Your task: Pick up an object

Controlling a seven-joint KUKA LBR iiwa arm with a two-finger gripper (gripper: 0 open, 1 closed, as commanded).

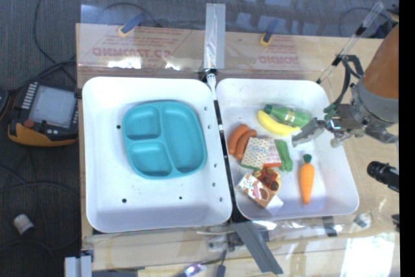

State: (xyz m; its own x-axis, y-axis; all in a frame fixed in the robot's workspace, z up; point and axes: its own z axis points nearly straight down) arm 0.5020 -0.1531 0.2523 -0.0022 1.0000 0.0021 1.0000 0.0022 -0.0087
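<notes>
Altogether: one carrot, one banana, two bins.

The arm is cut off by the picture's right edge, so little beyond its orange band and wrist shows. Beside the right bin, the gripper is small and blurred; how its fingers stand cannot be told. Inside that bin, the banana lies partly under the green bottle. The patterned packet covers part of the hot dogs and of a green vegetable, perhaps a pepper. The print on the snack box is too small to read.
</notes>
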